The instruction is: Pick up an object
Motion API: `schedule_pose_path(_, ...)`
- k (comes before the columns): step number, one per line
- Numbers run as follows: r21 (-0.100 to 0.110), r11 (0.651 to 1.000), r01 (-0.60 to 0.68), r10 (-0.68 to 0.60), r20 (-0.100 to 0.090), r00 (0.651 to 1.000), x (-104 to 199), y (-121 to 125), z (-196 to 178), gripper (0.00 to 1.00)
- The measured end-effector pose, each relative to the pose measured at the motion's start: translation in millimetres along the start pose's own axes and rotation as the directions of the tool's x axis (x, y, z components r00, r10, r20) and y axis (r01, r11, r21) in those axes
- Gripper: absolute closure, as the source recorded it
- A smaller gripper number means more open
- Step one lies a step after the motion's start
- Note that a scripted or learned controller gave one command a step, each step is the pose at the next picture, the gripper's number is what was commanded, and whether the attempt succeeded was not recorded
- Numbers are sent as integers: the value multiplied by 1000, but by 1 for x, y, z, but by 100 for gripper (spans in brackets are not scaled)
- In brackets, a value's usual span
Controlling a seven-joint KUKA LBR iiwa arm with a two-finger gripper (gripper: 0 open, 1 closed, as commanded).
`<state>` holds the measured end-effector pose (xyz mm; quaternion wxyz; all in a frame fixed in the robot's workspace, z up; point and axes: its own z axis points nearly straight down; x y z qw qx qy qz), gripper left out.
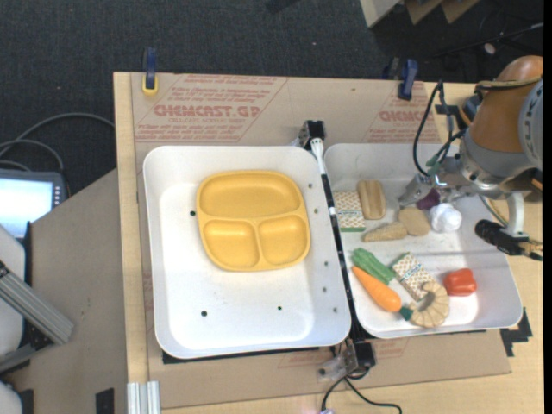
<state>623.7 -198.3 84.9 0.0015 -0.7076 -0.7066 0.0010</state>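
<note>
My gripper point(425, 190) reaches in from the right and sits low over the back of the right bin point(509, 313). A small purple object point(429, 199) lies right at its tip, with a white ball point(446, 219) just beside it. Close by on the left are a tan bun point(372, 199), a round tan piece point(415, 222) and a flat tan wedge point(385, 230). Nearer the front lie a green pod point(372, 262), a carrot point(379, 291), a patterned block point(412, 272), a ridged tan shell shape point(431, 305) and a red pepper point(461, 281).
The left bin point(172, 266) holds a yellow divided plate point(253, 218). A patterned cracker point(348, 209) lies by the divider between the bins. The grey and orange arm point(504, 123) and its cables hang over the right bin's back right corner.
</note>
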Motion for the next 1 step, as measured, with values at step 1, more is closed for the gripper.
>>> schedule_pose_path(1, -6, 1000, 0, 0, 1, 1000, 0, 2, -11, 100)
